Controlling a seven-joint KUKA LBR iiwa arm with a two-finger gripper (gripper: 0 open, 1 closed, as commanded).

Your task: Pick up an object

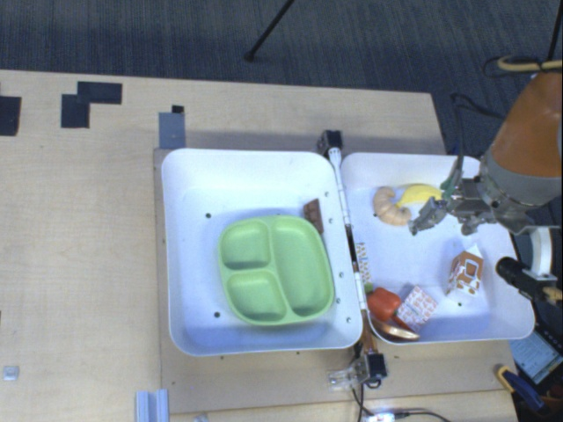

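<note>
Right bin (501, 323): claw (431, 214) beside lemon (419, 193), perhaps touching.

We are seeing 2 white bins (189, 262), a light green divided plate (275, 269), a yellow fruit (419, 193), a tan pastry (387, 207), a red item (383, 304), and 2 orange-and-white patterned packets (465, 272).
</note>
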